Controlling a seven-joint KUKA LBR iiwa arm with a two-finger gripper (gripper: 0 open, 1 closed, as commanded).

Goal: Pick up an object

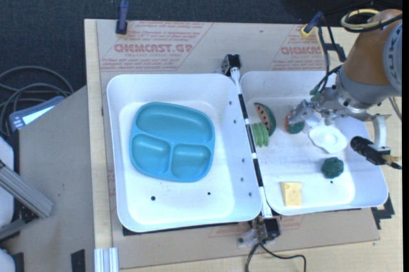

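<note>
- Gripper low in right bin, upper-middle area; finger opening cannot be judged, no object seen between fingers.
- Small red-green object directly at gripper tip; contact unclear.
- White fried-egg toy just beside it.
- Dark green broccoli piece and yellow cheese block nearer front.
- Watermelon slice and green bean pod against left wall.
- Left bin: blue divided plate.
</note>
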